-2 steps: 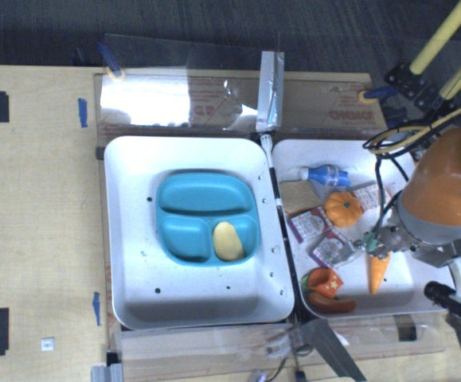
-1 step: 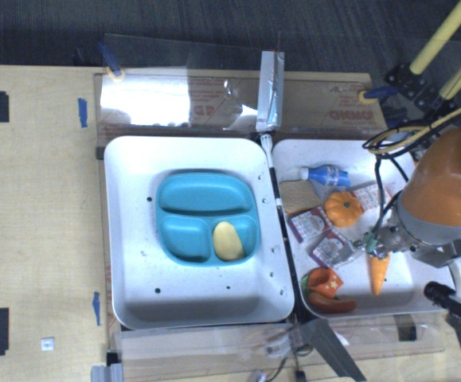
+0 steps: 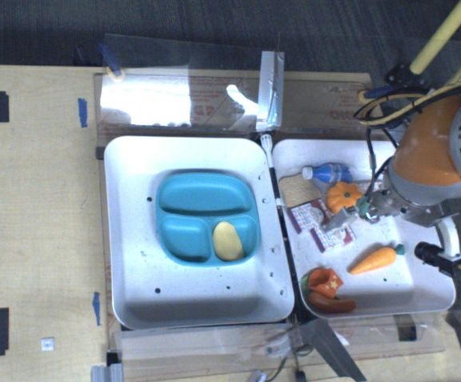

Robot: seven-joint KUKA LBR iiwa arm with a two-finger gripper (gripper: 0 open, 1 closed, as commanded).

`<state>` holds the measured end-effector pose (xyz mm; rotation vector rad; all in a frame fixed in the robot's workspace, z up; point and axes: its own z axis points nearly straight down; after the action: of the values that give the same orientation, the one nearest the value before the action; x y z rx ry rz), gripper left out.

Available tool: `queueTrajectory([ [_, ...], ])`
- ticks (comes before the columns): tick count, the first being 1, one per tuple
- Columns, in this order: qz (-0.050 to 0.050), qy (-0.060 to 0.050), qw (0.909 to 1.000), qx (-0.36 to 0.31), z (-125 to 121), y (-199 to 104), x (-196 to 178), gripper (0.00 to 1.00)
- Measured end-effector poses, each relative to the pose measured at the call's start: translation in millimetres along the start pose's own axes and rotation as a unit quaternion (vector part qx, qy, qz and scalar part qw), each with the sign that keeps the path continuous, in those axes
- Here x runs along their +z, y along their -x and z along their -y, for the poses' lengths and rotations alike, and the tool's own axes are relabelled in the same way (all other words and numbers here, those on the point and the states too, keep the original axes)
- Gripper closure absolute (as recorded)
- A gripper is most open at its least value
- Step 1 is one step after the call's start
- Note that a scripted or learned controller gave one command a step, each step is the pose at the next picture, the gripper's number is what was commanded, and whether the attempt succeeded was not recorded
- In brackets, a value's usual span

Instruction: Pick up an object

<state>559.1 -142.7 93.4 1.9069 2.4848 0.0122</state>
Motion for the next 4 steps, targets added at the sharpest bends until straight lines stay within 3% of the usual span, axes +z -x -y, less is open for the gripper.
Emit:
queueTrajectory([
  [1, 0.0, -0.004, 0.998, 0.063, -16.4, 12.3, -38.5, 0.0],
  [2, 0.003, 0.002, 0.9989, 0.047, -67.3, -16.7, 0.2, 0.0],
  [3, 0.003, 0.004, 0.9989, 0.046, -69.5, -17.4, -11.7, 1.0],
  [4, -0.001, -0.002, 0.996, 0.089, -131.9, -66.8, -94.3, 1.0],
])
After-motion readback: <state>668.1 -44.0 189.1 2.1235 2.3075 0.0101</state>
